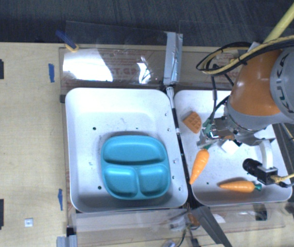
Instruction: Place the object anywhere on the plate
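I see a light wooden bench (pixel 18 153) carrying 2 white bins side by side, with a dark floor behind it. The left bin (pixel 80 107) holds a blue plate (pixel 135 164) with 3 compartments: 1 long section at the far side and 2 smaller ones at the near side.

The right bin (pixel 229 192) holds 3 items. Carrot 1 (pixel 199 164) is orange, tapered and tilted, lying near the bin's left wall with its thick end toward the gripper. Carrot 2 (pixel 237 186) lies almost level near the front wall. A small orange waffle piece (pixel 192 121) with a grid texture sits toward the far left of this bin.

The gripper (pixel 214 136) is low over the right bin, just beside the thick end of carrot 1. I cannot tell how far it is open or whether it touches the carrot; the parts there are small and cluttered. The arm (pixel 262 89) covers the bin's far right portion. Cables (pixel 229 60) cross above it.
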Action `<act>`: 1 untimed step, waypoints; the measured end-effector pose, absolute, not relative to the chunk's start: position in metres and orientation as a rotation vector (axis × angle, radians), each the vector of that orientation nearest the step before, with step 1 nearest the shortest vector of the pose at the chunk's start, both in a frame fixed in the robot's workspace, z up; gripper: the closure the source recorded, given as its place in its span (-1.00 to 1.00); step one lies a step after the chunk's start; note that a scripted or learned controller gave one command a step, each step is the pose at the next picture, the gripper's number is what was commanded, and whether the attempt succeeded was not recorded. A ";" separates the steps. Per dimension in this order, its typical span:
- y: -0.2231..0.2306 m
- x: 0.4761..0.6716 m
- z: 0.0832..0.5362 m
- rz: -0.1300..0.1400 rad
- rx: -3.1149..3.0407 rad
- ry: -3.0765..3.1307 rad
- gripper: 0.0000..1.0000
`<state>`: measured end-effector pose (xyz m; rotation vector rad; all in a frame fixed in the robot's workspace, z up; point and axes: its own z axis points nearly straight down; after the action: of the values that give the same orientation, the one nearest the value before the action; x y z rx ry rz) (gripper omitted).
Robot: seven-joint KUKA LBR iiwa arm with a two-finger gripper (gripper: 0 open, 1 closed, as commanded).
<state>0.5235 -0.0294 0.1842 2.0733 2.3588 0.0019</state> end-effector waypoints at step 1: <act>0.100 0.517 0.217 0.004 2.063 2.371 1.00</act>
<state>0.5170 0.0996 0.2171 2.0633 2.3711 0.0043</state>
